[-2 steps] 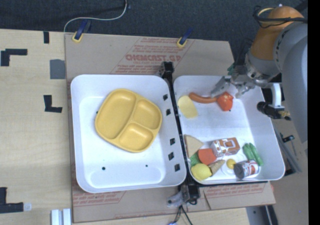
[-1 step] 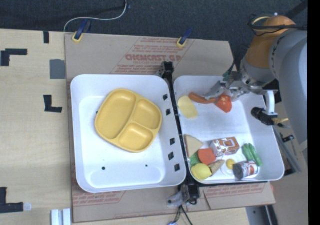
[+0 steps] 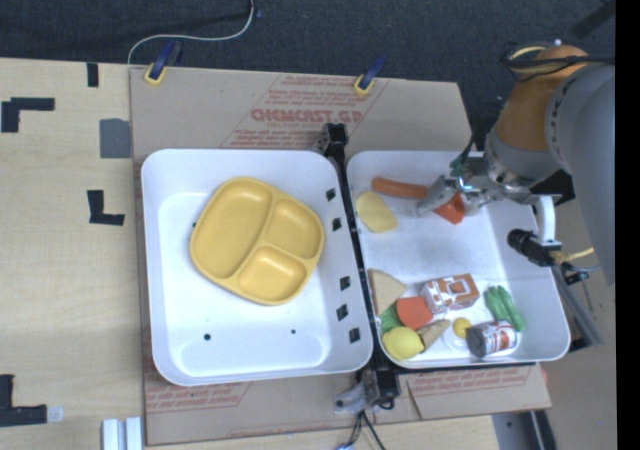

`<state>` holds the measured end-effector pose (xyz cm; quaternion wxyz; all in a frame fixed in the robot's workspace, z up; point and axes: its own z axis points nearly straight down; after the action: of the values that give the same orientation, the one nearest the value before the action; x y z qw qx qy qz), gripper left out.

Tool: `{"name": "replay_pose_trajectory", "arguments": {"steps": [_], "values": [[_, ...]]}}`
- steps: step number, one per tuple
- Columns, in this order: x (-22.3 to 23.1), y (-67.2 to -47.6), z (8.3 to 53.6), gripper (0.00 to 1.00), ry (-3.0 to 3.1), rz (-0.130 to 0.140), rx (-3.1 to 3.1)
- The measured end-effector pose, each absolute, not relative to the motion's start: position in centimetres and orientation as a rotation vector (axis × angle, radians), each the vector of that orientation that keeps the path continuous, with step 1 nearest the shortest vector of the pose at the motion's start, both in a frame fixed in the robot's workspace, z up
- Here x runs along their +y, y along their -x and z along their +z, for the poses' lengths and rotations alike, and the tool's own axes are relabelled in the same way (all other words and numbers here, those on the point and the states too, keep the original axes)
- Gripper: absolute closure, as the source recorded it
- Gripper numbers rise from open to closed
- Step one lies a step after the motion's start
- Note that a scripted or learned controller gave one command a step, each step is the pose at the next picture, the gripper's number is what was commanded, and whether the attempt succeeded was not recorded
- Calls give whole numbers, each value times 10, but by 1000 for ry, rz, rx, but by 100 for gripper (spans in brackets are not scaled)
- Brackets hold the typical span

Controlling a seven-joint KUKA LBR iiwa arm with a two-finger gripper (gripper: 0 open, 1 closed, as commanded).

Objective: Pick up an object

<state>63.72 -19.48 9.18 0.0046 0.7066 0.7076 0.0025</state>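
Observation:
My gripper (image 3: pixel 452 194) is low over the far part of the right bin (image 3: pixel 520 268), on the grey arm with the orange band (image 3: pixel 530 103) reaching in from the right. A small red piece (image 3: pixel 453 210) lies right at the gripper's tip, touching or just under it; I cannot tell whether it is held. An orange carrot-like stick (image 3: pixel 398 188) lies just left of the gripper. A pale yellow chunk (image 3: pixel 376 212) rests near the bin's left wall.
Crowded at the right bin's near end are a tan wedge (image 3: pixel 385 287), a red-and-white packet (image 3: pixel 450 291), a red tomato (image 3: pixel 412 312), a lemon (image 3: pixel 402 342), green pods (image 3: pixel 503 306) and a small can (image 3: pixel 492 339). The left bin (image 3: pixel 170 338) holds a yellow divided plate (image 3: pixel 258 238).

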Motion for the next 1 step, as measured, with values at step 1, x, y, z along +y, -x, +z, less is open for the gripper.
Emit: {"name": "replay_pose_trajectory", "arguments": {"steps": [1], "values": [[-128, -670, 85, 0, -2213, 3, 2229]]}}
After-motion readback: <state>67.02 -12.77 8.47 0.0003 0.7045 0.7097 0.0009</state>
